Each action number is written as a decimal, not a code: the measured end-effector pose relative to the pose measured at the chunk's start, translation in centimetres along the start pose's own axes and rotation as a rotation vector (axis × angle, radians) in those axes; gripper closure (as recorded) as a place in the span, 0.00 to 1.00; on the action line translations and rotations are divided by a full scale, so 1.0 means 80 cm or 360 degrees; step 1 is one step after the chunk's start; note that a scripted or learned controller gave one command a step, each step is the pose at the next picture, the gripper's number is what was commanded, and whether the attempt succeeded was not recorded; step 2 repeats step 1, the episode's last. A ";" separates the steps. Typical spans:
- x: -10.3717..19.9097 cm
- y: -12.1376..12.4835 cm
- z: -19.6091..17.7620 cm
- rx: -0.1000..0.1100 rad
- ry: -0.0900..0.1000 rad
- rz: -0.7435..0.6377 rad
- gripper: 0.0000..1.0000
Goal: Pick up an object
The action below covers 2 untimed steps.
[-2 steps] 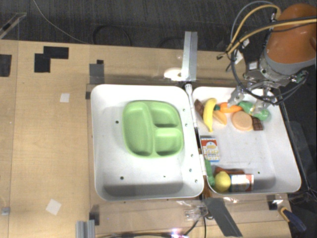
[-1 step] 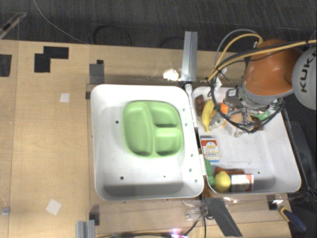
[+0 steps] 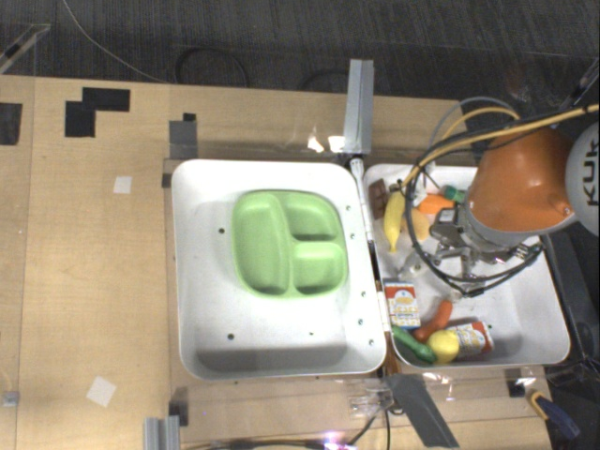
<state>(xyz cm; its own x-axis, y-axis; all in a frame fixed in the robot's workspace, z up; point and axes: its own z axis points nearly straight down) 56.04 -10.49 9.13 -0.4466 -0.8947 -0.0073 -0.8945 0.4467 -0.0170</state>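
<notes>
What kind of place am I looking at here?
Probably a robot test lab, not a kitchen: a grey and orange robot arm reaches over two white bins on a wooden bench, one holding toy food like a banana.

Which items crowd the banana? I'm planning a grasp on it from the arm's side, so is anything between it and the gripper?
The banana lies along the right bin's left wall. Black and yellow cables loop across the gap toward the gripper, and an orange item sits just right of the banana, beside the wrist.
</notes>
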 end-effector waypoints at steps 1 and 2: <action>-0.034 -0.076 0.004 -0.0007 0.0002 0.0448 0.00; -0.034 -0.076 0.004 -0.0007 0.0002 0.0448 0.00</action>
